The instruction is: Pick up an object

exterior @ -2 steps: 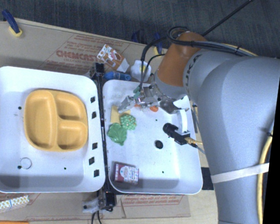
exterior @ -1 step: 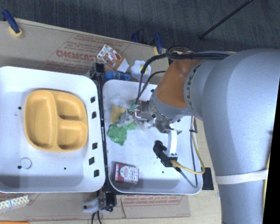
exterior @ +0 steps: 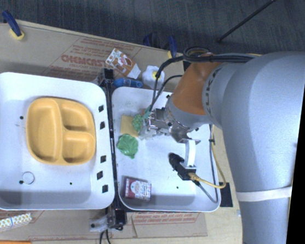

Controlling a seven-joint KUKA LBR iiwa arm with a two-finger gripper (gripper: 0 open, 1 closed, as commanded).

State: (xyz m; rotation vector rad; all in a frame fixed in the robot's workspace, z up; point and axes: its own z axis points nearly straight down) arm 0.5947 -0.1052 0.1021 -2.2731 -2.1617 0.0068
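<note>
Cardboard-topped bench (exterior: 66, 58), two white bins side by side. You have the gripper (exterior: 151, 125) low in the right bin (exterior: 157, 199), near its upper left part; whether it is open or closed you cannot tell. A green object (exterior: 137, 122) sits right at the gripper, with a yellow block (exterior: 127, 124) touching it; a second green piece (exterior: 128, 145) lies just below. Red packet (exterior: 137, 189) near the front wall. Left bin (exterior: 1, 183): yellow divided tray (exterior: 62, 131)
</note>
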